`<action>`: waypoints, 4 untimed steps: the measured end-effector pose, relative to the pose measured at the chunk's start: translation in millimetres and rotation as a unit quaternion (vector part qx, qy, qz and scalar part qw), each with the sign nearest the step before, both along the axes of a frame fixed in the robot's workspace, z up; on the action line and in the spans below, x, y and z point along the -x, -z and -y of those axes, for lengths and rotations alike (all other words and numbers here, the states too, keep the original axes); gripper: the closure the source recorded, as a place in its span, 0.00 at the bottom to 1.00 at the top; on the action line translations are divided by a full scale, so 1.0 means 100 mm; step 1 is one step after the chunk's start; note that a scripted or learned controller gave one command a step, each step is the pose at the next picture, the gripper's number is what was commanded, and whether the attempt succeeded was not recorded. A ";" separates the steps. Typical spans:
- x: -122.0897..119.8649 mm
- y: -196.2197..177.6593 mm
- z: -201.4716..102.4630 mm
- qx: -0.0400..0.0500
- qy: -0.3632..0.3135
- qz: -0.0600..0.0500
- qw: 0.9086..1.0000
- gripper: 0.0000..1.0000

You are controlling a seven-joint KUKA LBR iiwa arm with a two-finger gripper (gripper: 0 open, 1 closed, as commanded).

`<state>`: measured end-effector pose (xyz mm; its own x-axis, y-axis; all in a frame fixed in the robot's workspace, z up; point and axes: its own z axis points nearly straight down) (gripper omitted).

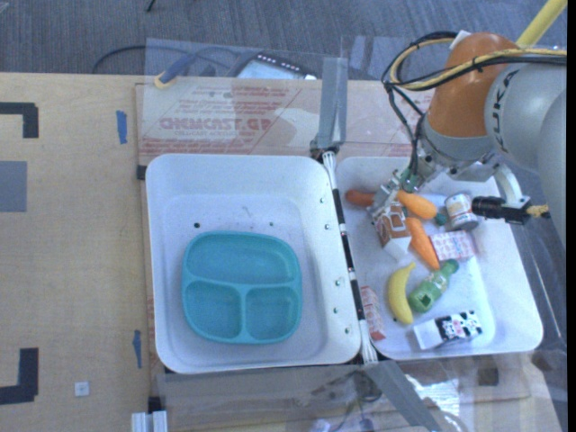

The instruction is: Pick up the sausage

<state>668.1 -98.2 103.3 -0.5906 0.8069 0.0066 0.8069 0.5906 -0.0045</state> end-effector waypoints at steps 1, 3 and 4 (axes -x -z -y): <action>0.00 0.12 0.00 -0.001 0.061 0.001 0.998 1.00; 0.05 -0.21 0.31 -0.003 0.016 -0.007 1.000 0.00; -0.03 0.07 0.05 0.004 0.179 0.008 0.984 0.00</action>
<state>670.7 -103.6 96.4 -0.2694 0.9630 -0.0072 0.9630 0.2694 0.0065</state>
